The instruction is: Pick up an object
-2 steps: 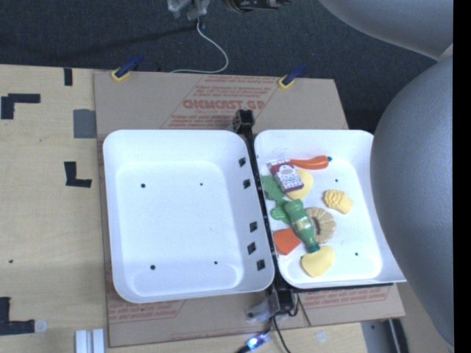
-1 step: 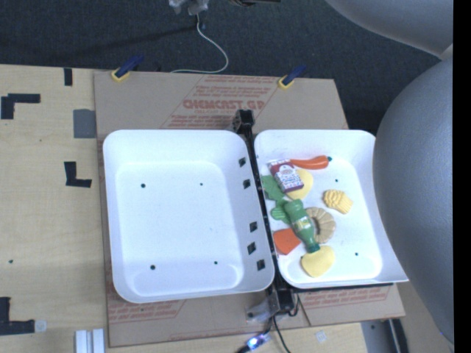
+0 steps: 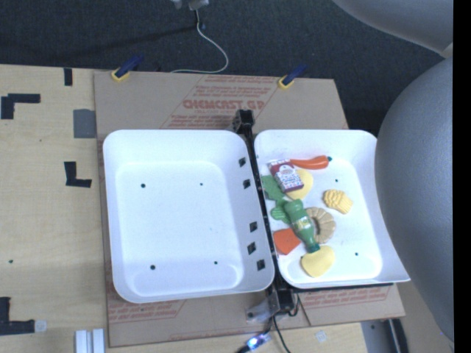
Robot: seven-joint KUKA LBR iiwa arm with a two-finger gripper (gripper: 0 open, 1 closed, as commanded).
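Toy foods crowded against left wall of right bin [image 3: 368, 149]: red chilli [image 3: 310, 162], small red packet [image 3: 286, 176], green bottle-shaped piece [image 3: 293, 213], ridged yellow piece [image 3: 337, 201], orange wedge [image 3: 286, 242], yellow lump [image 3: 317, 262]. Risk judged: pieces touching and overlapping, so a double pick or slip off the wall. Left bin [image 3: 118, 197] alongside. Gripper state: cannot tell. Grey arm [image 3: 430, 197] looming at right.
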